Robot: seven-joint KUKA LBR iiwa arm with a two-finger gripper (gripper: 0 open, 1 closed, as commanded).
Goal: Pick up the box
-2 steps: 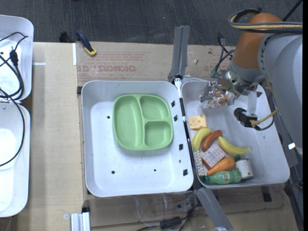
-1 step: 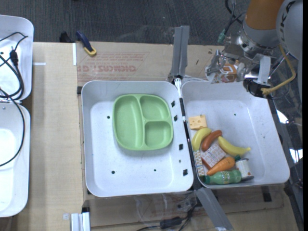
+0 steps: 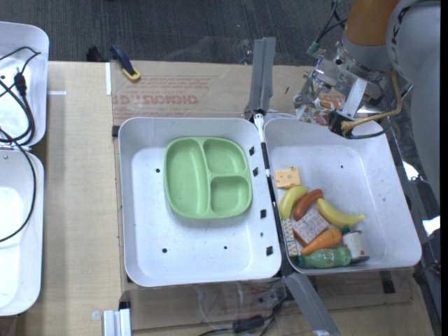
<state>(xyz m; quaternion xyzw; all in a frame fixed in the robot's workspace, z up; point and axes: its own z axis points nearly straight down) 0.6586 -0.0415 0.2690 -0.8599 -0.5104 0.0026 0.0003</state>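
I see the small patterned box [image 3: 309, 224] in the right bin [image 3: 367, 177], wedged between sausage [image 3: 308, 202] and carrot [image 3: 323, 241]. It looks like light, crushable card, so I'd pinch its long sides gently. The gripper [image 3: 327, 107] hangs at the back rim, and I can't tell its jaw state.

Before me I count: two white bins [image 3: 140, 208]; one green divided plate [image 3: 208, 177]; two bananas [image 3: 339, 215]; one cheese wedge [image 3: 286, 178]; one sausage [image 3: 308, 201]; one carrot [image 3: 322, 241]; one green bottle [image 3: 323, 259]; one patterned box [image 3: 309, 225].
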